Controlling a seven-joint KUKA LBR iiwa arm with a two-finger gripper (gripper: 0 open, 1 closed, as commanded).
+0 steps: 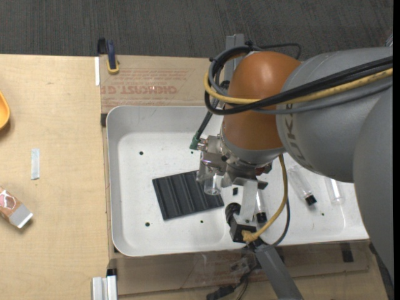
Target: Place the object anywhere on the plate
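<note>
At the left of the bin, a dark ribbed rectangular plate is seen lying flat, its long axis slanted. Just to its right the gripper is poised over the plate's right edge — something clear, perhaps the object, is glimpsed there. Whether the claw is open or closed cannot be told. Further right, clear tubes lie scattered.

A grey arm with an orange band, looped with black and yellow cables.
</note>
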